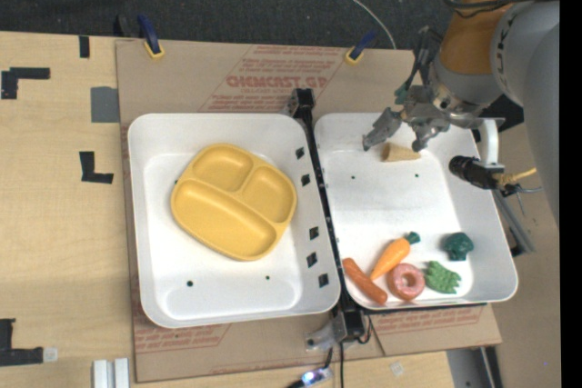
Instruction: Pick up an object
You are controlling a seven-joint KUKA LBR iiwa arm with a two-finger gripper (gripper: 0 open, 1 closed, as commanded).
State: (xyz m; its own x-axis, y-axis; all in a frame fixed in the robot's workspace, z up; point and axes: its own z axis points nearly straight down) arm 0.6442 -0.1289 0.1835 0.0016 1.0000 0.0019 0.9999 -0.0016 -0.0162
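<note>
A yellow divided plate lies in the left bin. In the right bin's far corner sits a small tan wedge, pale and flat-sided, directly beneath the tool, whose fingers are spread apart, pinching nothing.

Smooth, glossy white plastic is seen in both bins. The yellow tray looks matt plastic. Below the fingers, the carrot and donut appear shiny. Printed cardboard underlies the bins, on pale wood.
</note>
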